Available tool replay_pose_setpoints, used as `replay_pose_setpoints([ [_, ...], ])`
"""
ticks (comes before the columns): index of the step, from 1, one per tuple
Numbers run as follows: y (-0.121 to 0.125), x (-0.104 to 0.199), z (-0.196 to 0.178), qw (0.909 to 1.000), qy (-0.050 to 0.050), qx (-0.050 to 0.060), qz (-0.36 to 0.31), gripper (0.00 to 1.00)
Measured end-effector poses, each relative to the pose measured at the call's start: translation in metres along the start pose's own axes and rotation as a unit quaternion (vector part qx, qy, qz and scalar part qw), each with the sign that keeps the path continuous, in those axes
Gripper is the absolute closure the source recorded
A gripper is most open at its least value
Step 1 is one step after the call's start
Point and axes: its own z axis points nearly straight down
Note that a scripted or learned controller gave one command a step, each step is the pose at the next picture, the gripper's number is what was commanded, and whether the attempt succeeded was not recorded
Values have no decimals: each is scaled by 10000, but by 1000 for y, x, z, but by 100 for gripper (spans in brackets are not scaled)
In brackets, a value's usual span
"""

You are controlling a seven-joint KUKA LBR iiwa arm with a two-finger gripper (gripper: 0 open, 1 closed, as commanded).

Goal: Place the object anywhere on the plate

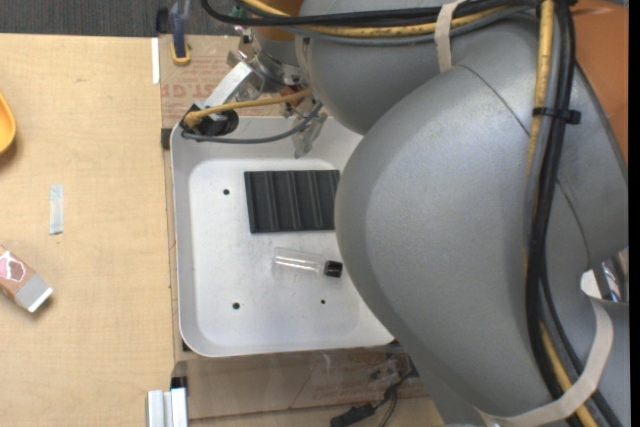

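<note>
A small clear vial with a black cap point(306, 265) lies on its side on the floor of the white bin point(210, 315), just in front of a black ribbed plate point(290, 201). The vial is not touching the plate. My gripper point(303, 137) hangs at the bin's far rim, above and behind the plate, well apart from the vial. Cables and the wrist crowd it. The bulky grey arm point(470, 215) covers the bin's right side and everything beyond it.
Left of the bin is a wooden bench top point(90, 145) with a small grey strip point(56, 210), a wrapped packet point(24, 281) and an orange item point(4, 125) at the left edge. A blue clamp point(179, 27) stands at the bin's far left corner.
</note>
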Motion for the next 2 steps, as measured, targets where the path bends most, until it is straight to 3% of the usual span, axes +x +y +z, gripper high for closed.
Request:
replay_pose_setpoints([
  [1, -16, -31, 119, 9689, 14, 5, 2475, 0],
  [2, -31, -36, 124, 9648, 20, 4, 2631, 0],
])
